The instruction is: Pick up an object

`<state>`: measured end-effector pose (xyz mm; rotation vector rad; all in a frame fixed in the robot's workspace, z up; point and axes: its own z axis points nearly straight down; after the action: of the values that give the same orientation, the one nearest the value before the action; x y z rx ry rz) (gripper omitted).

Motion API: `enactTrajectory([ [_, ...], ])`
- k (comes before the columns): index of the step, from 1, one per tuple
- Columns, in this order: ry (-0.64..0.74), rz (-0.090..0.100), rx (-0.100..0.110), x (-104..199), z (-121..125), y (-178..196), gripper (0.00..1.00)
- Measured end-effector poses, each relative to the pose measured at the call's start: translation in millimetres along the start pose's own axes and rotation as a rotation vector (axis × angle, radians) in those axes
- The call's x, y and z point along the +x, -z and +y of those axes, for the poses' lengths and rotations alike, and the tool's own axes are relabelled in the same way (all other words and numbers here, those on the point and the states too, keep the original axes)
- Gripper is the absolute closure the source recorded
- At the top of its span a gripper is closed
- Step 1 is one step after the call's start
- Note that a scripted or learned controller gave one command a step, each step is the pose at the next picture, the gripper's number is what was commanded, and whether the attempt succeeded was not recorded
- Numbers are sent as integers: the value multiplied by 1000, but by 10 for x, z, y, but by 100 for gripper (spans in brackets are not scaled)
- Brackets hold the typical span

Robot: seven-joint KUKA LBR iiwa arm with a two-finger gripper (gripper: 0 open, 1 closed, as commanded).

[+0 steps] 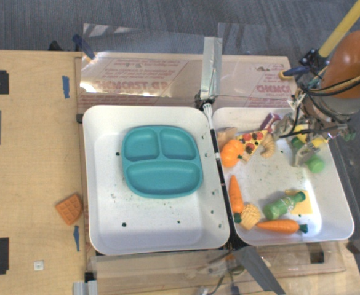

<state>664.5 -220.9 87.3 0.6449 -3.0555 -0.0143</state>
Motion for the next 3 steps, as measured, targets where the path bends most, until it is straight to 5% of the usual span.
enactTrajectory([
  [1, -2, -27, 17, -56, -21, 116, 100],
  [2, -480, -24, 10, -73, 49, -5, 100],
  [3, -479, -1, 2, -26, 52, 9, 0],
])
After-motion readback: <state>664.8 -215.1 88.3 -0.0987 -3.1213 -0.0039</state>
